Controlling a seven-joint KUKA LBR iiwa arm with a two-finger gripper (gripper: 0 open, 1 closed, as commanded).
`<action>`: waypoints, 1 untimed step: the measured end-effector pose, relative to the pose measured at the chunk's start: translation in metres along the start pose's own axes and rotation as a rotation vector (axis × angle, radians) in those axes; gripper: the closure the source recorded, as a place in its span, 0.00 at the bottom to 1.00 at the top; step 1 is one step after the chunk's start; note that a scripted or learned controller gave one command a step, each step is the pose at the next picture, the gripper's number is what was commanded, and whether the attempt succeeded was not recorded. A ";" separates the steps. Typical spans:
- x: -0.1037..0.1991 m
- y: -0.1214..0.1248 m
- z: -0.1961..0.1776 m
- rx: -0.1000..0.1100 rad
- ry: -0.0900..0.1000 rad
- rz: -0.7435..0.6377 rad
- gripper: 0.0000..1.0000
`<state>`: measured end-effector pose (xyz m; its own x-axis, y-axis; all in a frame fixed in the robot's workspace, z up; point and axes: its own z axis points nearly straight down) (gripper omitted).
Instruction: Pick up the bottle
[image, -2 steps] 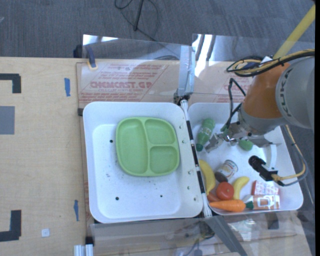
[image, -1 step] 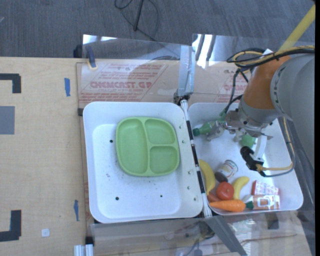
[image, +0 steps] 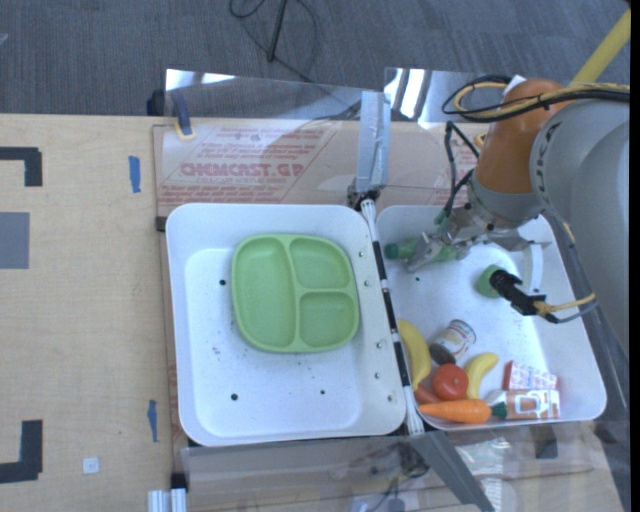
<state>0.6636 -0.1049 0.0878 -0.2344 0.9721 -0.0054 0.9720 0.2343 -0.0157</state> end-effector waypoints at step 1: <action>0.000 0.001 -0.011 -0.005 -0.005 -0.001 1.00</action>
<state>0.6651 -0.1049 0.0986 -0.2357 0.9718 -0.0099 0.9718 0.2356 -0.0106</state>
